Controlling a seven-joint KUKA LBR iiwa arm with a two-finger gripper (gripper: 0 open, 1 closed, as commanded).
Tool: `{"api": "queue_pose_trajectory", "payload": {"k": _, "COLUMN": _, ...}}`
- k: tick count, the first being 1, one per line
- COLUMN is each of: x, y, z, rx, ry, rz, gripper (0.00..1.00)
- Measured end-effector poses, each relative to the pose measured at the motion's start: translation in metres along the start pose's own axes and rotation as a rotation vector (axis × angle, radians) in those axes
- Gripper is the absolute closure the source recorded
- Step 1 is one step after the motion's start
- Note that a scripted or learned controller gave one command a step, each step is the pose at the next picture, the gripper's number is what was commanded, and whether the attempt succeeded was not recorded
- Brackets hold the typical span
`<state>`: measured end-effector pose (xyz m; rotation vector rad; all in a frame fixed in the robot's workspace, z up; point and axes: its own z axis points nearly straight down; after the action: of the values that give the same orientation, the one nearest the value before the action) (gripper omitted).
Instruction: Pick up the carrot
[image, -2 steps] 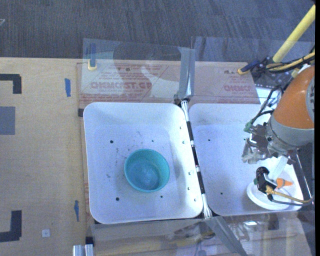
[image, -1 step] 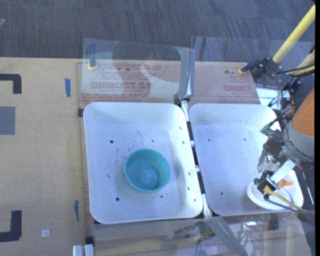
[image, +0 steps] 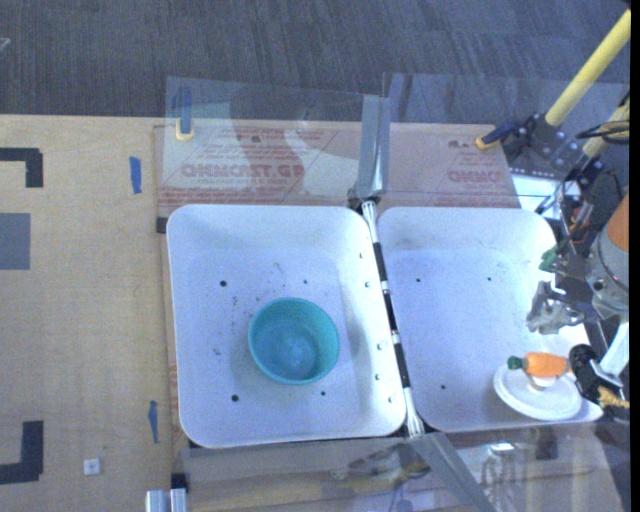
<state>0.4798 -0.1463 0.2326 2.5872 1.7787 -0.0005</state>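
The carrot (image: 546, 364) is small and orange with a green tip pointing left. It lies on a white plate (image: 540, 398) in the front right corner of the right bin (image: 450, 300). My gripper (image: 550, 312) hangs at the bin's right edge, just behind the carrot and apart from it. Nothing shows in its grasp.
A teal bowl (image: 293, 340) stands in the middle of the left bin (image: 210, 250). A metal divider (image: 385, 300) separates the two bins. Clear panels stand behind the bins. The arm with its cables crowds the right side.
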Motion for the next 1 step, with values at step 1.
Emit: {"api": "queue_pose_trajectory", "payload": {"k": 1, "x": 0.0003, "y": -0.0001, "z": 0.0, "rx": 0.0, "ry": 0.0, "rz": -0.001, "gripper": 0.0}}
